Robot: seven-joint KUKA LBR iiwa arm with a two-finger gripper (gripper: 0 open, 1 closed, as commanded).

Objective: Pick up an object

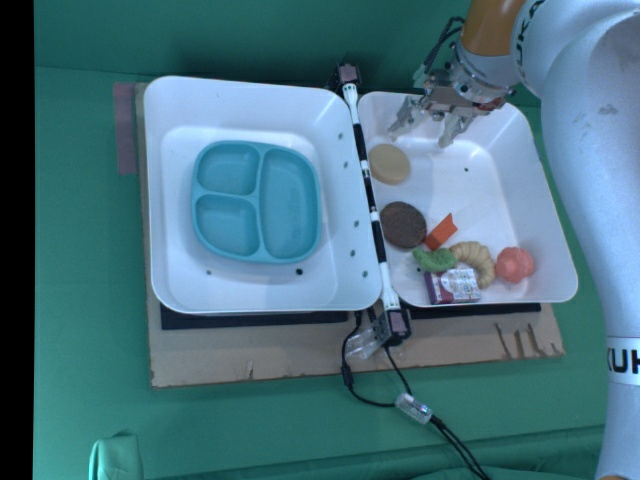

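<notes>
1. Two shallow white bins are seen side by side on the bench, the left bin (170,268) and the right bin (520,198), parted by a black-and-white striped bar (365,183).
2. The gripper (427,126) is held over the far end of the right bin, at the end of the grey arm (590,168) that is brought in from the right, its orange band (500,3) seen just above the wrist.
3. The fingers (404,118) are spread apart and pointed down toward the bin, and nothing is caught between them.
4. A tan round disc (390,164) is found just below and a little left of the gripper, lying flat near the striped bar, apart from the fingertips.
5. A dark brown round disc (403,224) is laid further toward the near side, also close to the bar.
6. An orange-red wedge (441,232) is set just beside the brown disc, on its right.
7. A green piece (433,259), a pale yellow ridged piece (476,259) and a small printed packet (453,284) are bunched together near the bin's near wall; whether they are touching cannot be told for certain.
8. A pink-red rounded piece (515,264) is placed to the right of that bunch.
9. In the left bin a teal divided plate (256,200) with three compartments is laid flat.
10. A black cable (400,388) is trailed across the green surface in front of the bins.
</notes>
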